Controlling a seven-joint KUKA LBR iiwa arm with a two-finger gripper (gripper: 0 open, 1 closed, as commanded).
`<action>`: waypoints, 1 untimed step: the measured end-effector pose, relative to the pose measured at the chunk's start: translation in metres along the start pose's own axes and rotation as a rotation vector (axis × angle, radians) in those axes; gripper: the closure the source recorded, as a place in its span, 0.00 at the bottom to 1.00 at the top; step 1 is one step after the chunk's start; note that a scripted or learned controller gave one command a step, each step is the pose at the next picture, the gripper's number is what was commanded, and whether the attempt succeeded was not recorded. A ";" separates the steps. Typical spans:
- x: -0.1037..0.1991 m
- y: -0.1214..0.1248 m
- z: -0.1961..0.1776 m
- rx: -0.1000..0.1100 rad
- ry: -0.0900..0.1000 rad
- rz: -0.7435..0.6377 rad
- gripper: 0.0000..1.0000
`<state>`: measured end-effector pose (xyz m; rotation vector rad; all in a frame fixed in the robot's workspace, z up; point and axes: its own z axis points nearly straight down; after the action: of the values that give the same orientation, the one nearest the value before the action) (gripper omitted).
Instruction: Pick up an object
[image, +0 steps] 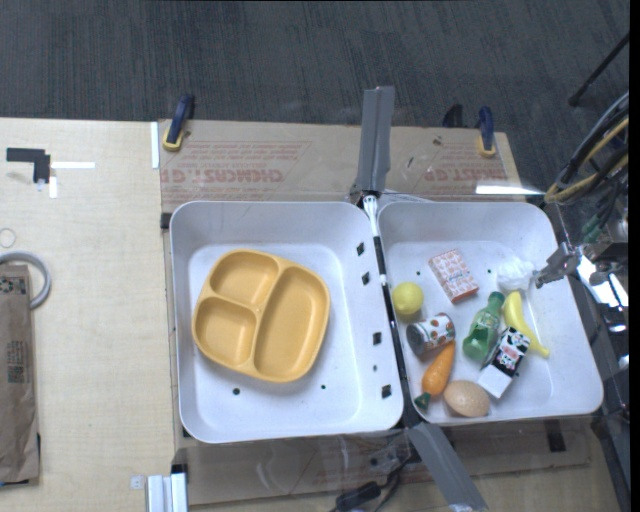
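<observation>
Nearest you in the right bin (575, 390) lies a tan egg (466, 398), touching a carrot (437, 371) and just beside a small milk carton (504, 362). Behind them you see a can (431, 334), a lemon (407, 298), a green bottle (484, 327), a banana (521, 321) and a red patterned box (453, 275). Your gripper (553, 268) sits at the bin's right wall; you cannot tell how it stands. Your left bin (185, 300) holds a yellow divided plate (261, 315).

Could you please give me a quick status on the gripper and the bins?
Gripper at right bin's right rim, nothing seen held. Banana, green bottle nearest, crowded together. Yellow tray alone in left bin.
</observation>
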<state>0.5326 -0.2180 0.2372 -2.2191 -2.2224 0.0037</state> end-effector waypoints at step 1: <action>0.000 0.014 0.109 -0.004 0.004 0.110 0.00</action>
<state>0.5461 -0.2178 0.1284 -2.3384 -2.0971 -0.0051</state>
